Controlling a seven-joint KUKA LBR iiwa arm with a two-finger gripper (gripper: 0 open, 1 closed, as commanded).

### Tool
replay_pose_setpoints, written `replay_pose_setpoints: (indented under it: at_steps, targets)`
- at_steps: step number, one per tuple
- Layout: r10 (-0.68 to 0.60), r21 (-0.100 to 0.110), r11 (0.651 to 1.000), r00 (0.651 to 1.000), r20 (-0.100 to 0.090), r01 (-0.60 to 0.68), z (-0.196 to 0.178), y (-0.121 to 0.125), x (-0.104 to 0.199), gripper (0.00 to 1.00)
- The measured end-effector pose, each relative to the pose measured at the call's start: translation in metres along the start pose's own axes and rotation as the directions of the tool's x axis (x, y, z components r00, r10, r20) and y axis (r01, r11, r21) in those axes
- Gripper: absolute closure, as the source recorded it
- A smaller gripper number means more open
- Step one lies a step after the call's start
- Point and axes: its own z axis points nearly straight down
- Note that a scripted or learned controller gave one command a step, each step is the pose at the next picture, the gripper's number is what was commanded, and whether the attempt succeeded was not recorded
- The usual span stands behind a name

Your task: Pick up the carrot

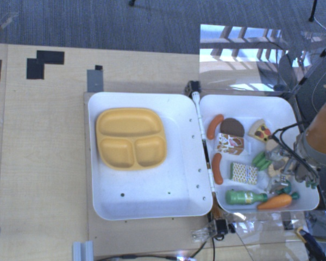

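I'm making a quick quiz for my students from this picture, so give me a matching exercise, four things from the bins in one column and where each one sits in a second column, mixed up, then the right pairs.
Things
1. carrot
2. yellow tray
3. green bottle
4. pizza slice

Places
A. in the left bin
B. at the near edge of the right bin, right next to the carrot's left end
C. upper part of the right bin, beside the brown round piece
D. near right corner of the right bin, just below the tool

Pairs: 1-D, 2-A, 3-B, 4-C
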Motion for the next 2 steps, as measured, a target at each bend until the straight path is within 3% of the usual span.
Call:
replay_pose_setpoints:
  at_steps: [1,2]
  targets:
    - [0.007,0.002,1.0,1.0,0.023,-0.007,-0.014,0.0,-0.007,1.0]
    - [-0.251,-0.007,0.968,0.968,-0.016,0.251,-0.107,0.063,-0.051,1.0]
